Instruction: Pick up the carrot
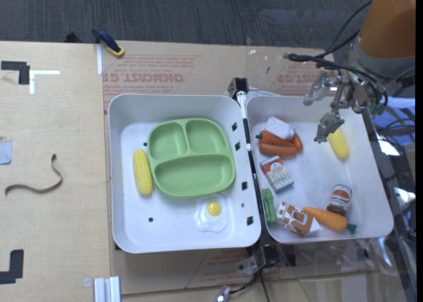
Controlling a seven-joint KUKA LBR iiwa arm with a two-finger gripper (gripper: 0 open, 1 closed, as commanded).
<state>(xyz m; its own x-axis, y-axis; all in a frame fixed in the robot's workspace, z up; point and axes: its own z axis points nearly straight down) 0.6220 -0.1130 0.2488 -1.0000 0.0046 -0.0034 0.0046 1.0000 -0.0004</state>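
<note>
The carrot is orange with a small green top. It lies near the front edge of the right bin, between a small brown jar and a juice carton. My gripper hangs over the back of the same bin, well behind the carrot and next to a yellow corn cob. Its two grey fingers stand apart, open, with nothing between them.
The right bin also holds orange sausages, a white block, a small printed box and a green piece. In the left bin are a green divided plate, another corn cob and a fried egg.
</note>
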